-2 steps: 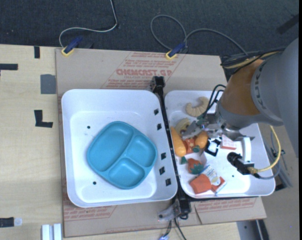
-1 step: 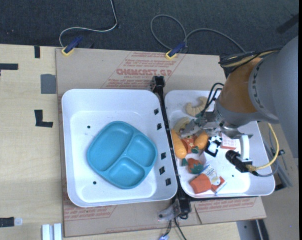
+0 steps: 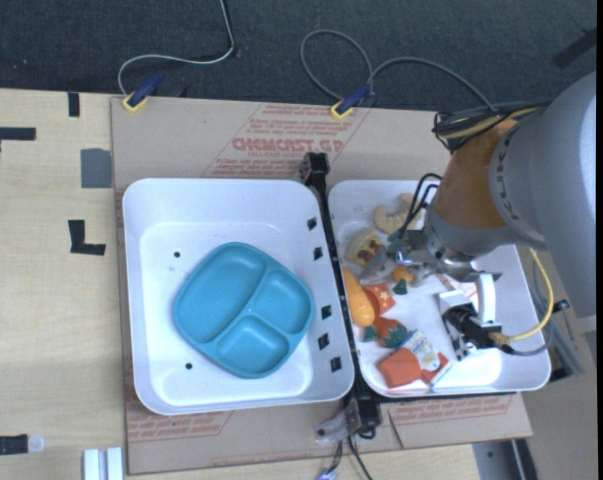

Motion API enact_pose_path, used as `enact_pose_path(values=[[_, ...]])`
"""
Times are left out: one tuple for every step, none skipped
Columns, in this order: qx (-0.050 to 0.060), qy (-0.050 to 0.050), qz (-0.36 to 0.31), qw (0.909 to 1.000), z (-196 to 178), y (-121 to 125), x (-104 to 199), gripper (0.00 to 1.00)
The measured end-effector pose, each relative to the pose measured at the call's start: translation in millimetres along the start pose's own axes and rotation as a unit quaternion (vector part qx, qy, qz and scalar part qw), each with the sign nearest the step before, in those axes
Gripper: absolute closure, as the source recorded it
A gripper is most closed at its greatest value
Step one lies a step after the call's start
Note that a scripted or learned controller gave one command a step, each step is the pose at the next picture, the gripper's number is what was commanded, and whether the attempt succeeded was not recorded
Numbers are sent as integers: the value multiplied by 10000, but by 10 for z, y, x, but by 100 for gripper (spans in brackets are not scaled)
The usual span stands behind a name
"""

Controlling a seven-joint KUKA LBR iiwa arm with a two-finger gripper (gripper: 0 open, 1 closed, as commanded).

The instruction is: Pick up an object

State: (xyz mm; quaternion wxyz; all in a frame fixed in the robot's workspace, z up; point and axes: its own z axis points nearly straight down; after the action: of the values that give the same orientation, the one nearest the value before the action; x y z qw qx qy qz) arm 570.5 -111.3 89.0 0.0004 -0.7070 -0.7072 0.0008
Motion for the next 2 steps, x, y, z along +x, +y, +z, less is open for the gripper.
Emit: enact_pose_path(values=[[-16,-29,7,10000,35,200,108,0],[-17,-22,4,10000,-62,202,117,100]])
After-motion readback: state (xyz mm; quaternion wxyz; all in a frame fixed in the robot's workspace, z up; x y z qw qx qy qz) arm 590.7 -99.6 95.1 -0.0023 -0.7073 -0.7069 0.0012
